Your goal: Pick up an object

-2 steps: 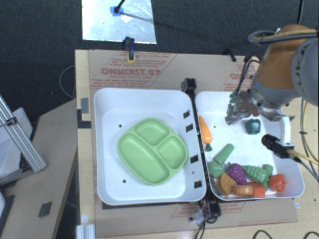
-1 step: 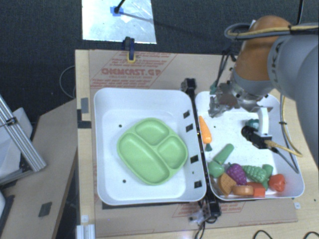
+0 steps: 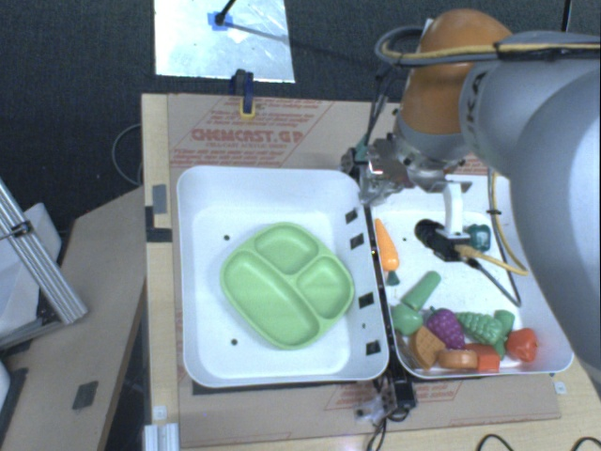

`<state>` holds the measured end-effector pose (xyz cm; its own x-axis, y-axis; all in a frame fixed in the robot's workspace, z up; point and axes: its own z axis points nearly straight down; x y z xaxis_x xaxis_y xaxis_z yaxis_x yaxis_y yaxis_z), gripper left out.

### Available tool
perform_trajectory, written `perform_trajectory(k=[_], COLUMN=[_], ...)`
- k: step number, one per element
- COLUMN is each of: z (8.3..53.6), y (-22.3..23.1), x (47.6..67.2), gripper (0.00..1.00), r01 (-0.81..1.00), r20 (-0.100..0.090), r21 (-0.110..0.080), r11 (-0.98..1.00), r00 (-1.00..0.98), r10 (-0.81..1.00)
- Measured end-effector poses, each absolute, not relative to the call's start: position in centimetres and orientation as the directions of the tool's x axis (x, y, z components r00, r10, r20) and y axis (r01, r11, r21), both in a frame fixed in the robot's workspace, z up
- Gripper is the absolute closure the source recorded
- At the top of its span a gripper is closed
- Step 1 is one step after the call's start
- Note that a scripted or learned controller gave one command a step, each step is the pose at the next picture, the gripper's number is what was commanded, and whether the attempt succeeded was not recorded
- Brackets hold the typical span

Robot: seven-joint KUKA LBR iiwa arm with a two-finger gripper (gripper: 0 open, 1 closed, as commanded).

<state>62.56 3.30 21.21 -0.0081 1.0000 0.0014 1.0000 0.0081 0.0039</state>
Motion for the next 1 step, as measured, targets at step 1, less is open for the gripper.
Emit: perform_trajectory(k=[1], z=[21.63], y=[4.59], x=[63.15], gripper=[1.00], r01=[1.000], r20=[0.001], r21=[0.003], r11=[0.006], r00=[-0.006], r10=[1.000])
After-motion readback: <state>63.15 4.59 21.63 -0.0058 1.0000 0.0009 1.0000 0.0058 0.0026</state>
